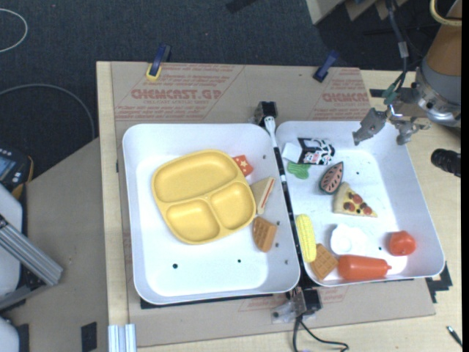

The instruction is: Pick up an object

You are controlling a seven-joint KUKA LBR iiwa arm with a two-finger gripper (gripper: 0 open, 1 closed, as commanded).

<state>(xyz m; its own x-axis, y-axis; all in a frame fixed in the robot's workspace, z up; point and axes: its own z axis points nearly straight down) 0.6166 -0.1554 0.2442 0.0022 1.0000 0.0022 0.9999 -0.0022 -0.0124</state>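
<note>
My gripper (386, 133) hangs above the far right corner of the right bin (410, 189), open, with nothing between its fingers. Just left of it in that bin lies a black-and-white carton (316, 152). A green piece (298, 170) and a brown-red slice (331, 177) sit nearby, then a pizza slice (355, 202). Nearer the front are a corn cob (305, 237), a white egg (346, 237), a red tomato (401, 243), an orange carrot (363, 268) and a brown cookie (323, 261).
The left bin (146, 255) holds a yellow divided plate (203, 195), a small red piece (242, 166), a sandwich wedge (262, 193) and a brown bread piece (264, 233). Blue clamps (156, 63) hold the cardboard at the back.
</note>
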